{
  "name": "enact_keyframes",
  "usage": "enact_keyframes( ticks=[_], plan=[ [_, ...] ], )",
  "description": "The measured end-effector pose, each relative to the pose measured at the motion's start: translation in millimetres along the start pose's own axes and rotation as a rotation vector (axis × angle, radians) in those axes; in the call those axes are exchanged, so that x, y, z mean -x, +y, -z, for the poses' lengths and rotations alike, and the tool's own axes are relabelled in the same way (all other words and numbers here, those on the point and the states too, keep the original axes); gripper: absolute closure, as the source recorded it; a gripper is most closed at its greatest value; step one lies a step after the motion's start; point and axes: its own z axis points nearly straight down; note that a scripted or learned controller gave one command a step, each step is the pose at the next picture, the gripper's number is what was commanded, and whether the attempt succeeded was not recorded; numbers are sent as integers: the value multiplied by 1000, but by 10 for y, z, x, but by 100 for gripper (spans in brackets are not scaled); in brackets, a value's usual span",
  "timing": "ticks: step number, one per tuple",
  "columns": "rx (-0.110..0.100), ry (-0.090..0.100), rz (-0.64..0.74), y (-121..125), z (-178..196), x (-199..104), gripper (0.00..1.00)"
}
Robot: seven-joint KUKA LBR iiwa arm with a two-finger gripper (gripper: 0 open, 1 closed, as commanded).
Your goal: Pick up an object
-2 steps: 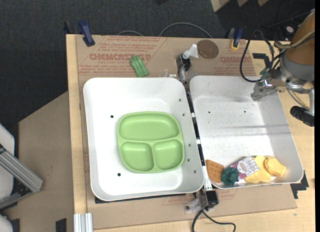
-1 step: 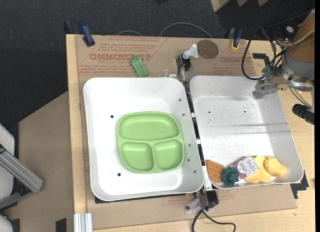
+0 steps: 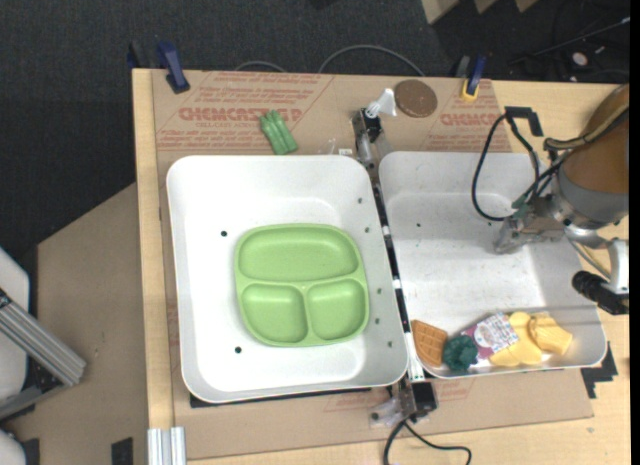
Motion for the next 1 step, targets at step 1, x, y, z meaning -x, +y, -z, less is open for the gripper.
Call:
enact_keyframes(
  ticks=[1],
  plan=[
    [18,-6,4,-62,965,-160,100]
  ],
)
